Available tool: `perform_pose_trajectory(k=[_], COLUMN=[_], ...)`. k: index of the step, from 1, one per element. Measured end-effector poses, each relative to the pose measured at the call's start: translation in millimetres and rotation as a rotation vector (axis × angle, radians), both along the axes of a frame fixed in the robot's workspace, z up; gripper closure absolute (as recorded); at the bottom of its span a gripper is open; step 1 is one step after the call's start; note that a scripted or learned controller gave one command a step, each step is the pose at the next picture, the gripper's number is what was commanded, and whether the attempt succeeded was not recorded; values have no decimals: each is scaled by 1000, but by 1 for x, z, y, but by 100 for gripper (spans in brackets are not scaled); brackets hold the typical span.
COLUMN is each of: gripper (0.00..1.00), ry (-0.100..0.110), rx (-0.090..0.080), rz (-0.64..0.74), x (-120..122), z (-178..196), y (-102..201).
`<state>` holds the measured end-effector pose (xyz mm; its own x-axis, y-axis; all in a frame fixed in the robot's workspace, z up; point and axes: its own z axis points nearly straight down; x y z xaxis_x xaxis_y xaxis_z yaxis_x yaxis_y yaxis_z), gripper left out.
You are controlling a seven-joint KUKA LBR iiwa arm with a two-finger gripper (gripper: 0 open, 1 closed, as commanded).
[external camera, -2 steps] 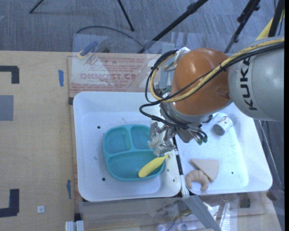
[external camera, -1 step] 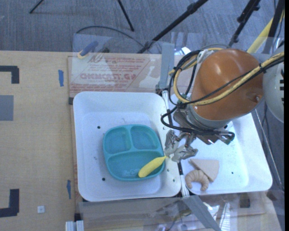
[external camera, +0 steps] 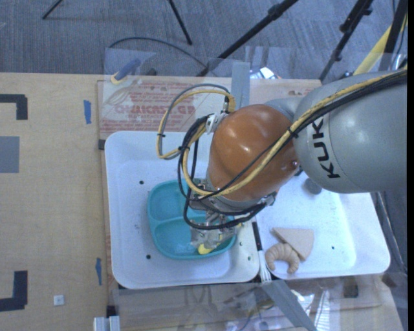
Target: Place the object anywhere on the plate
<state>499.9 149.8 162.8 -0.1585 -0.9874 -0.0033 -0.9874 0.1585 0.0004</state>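
The arm (external camera: 336, 136) enters from the right of the frame and covers most of the upper centre. Its orange wrist band (external camera: 249, 152) hangs over the inner edge of the left bin (external camera: 129, 161) and hides the divide between the two bins in the upper half. Yellow and black cables (external camera: 187, 129) loop out from the wrist toward the upper left.

The left bin holds a turquoise plate (external camera: 162, 220), divided into compartments by a raised ridge. The tool (external camera: 208, 236) sits low over the right-hand part of the plate, in the lower centre of the frame. A small yellow object (external camera: 206, 249) lies on the plate directly beneath the tool, near the plate's lower right rim. Whether the tool is open or closed, and whether it grips the yellow object, cannot be determined, since the wrist and cables cover that area.

The right bin (external camera: 369, 258) holds a tan wedge-shaped piece (external camera: 296, 239) and a croissant-shaped item (external camera: 283, 257), touching one another near the bin's lower left corner.

Both bins rest on a light wooden worktop (external camera: 45, 194). Blue tape strips (external camera: 87, 111) mark the worktop left of the left bin. A clear sheet with faint red print (external camera: 155, 103) lies above the left bin; the print is not legible. Black letters "KU" (external camera: 323, 145) read on the grey arm housing. Black tripod legs (external camera: 272, 16) cross the grey floor at the top.
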Motion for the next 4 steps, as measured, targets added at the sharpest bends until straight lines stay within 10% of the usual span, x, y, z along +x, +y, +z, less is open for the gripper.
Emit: perform_pose_trajectory(k=[1,3,4], gripper=[0,0,100], ry=[0,-6,-12], rx=[0,4,11], rz=[-1,33,25], x=[0,132,134], z=[0,36,49], y=[0,67,67])
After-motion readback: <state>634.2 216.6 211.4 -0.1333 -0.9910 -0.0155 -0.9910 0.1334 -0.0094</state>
